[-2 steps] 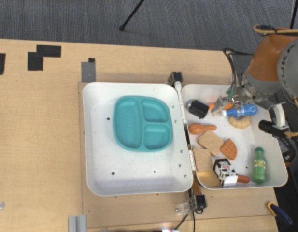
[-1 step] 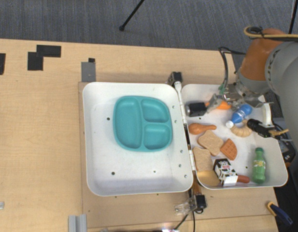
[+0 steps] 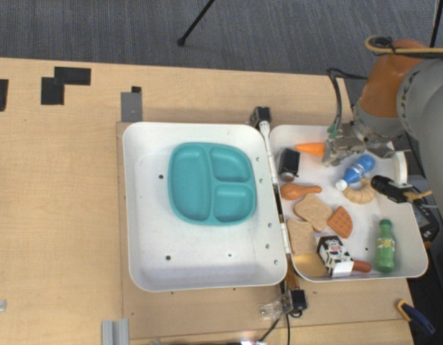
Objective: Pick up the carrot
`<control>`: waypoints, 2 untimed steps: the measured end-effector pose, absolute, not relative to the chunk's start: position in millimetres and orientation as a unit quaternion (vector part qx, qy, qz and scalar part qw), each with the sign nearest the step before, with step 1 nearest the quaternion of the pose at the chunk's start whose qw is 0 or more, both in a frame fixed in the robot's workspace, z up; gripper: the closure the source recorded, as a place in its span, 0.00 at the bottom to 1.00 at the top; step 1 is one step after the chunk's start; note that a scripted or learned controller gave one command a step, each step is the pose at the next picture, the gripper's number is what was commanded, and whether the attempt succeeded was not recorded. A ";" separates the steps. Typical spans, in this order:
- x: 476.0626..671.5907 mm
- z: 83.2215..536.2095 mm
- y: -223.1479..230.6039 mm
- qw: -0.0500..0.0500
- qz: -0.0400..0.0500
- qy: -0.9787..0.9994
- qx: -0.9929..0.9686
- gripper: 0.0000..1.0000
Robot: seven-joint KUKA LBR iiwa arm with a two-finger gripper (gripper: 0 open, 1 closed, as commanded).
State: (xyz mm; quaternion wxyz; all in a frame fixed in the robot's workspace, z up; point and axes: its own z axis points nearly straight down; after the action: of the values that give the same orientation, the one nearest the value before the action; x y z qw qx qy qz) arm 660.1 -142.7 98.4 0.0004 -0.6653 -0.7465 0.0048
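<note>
Gripper (image 3: 341, 146) low in right bin (image 3: 415, 264), its tip touching carrot (image 3: 311, 149). Finger spread: cannot tell. Blue bottle (image 3: 357, 171) just beside.

The pale wooden tabletop (image 3: 56, 214) looks matt with a faint grain. Both shallow white plastic bins (image 3: 146, 264) have a smooth, slightly glossy finish, as does the teal plastic divided tray (image 3: 210, 183). The small orange carrot (image 3: 311, 149) seems smooth plastic, though it is too small to be sure. The green plastic bottle (image 3: 385, 246) shines
</note>
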 end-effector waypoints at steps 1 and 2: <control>661.1 99.0 -142.3 -0.001 0.003 -0.747 -0.665 0.00; 665.7 83.8 -187.3 0.015 0.002 -0.600 -0.800 0.00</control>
State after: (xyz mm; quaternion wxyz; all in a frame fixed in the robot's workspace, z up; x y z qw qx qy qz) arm 665.7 -187.3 83.8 0.0148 -0.7999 -0.6000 0.0023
